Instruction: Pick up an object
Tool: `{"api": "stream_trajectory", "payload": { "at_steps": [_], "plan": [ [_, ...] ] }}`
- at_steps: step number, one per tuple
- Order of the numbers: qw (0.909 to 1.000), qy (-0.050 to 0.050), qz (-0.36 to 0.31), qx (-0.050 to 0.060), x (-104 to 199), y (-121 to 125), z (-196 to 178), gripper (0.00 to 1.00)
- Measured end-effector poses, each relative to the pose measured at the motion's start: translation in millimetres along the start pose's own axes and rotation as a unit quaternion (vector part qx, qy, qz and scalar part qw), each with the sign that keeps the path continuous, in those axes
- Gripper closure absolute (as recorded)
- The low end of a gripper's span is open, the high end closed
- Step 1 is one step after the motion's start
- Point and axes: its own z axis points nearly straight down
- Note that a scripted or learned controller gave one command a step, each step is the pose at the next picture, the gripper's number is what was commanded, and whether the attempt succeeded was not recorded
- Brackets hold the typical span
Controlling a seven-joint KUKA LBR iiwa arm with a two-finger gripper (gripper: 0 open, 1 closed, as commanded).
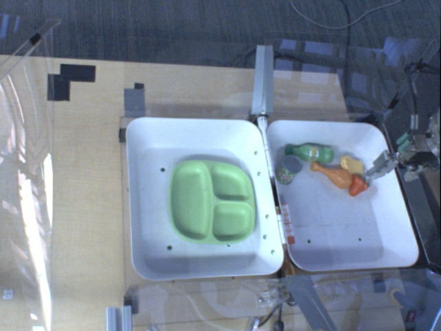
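pick not started: gripper at right bin edge, nothing held

landmark: the right bin [344, 254].

- gripper [383, 165] sits at the right bin's right rim, upper part, reaching in from that side. metallic fingers angle down-left toward the bin contents. too small and blurred to read the jaws: cannot tell whether they are apart or closed. no object is visible between them.
- candidate objects all lie in the upper half of the right bin:
  - green bottle [310, 152] lying on its side near the top wall.
  - small can [289, 170] by the bin's left wall, just below the bottle.
  - orange chicken-leg-like toy [331, 175] lying diagonally mid-bin.
  - yellow piece [351, 164] just above that toy.
  - red piece [357, 185] touching or nearly touching the toy's lower end, closest to the gripper tip.
- left of the right bin, the left bin [145, 240] holds a green divided tray [212, 201].

judgement: nothing is lifted; everything rests on the bin floor. approach, close and lift all remain. red piece looks like the likeliest target given proximity, but clutter beside it risks a bad grasp.
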Motion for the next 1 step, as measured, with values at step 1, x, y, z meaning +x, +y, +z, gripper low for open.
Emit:
{"api": "stream_trajectory", "payload": {
  "at_steps": [1],
  "plan": [
    [0.9999,0.001,0.015,0.001,6.8,53.7,122.2,0.0]
  ]
}}
